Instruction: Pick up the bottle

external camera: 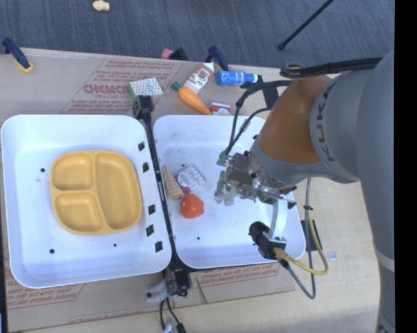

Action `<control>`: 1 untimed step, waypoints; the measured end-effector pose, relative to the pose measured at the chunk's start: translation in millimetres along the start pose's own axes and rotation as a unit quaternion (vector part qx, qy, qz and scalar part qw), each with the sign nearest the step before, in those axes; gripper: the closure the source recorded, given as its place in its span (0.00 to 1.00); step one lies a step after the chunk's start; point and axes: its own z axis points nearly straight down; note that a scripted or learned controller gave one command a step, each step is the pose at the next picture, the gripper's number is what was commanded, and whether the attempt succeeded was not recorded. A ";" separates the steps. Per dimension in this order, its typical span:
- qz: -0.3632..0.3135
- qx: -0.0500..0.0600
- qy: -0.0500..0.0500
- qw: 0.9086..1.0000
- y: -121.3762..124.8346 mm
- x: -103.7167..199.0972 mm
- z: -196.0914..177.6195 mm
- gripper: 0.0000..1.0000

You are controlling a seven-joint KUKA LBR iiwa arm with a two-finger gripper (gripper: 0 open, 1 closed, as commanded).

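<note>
Arm (319,123) overhangs right bin (201,255), gripper (225,193) near tomato (191,206).

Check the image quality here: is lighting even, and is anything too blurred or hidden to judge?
Camera view: lighting is even and soft, with no harsh glare on the white bins; the yellow tray reads clearly. The small items by the gripper are soft and low in detail, and the arm's bulk hides its fingers.
</note>
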 end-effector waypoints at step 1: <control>0.011 0.000 0.000 1.000 -12.1 -17.4 54.4 1.00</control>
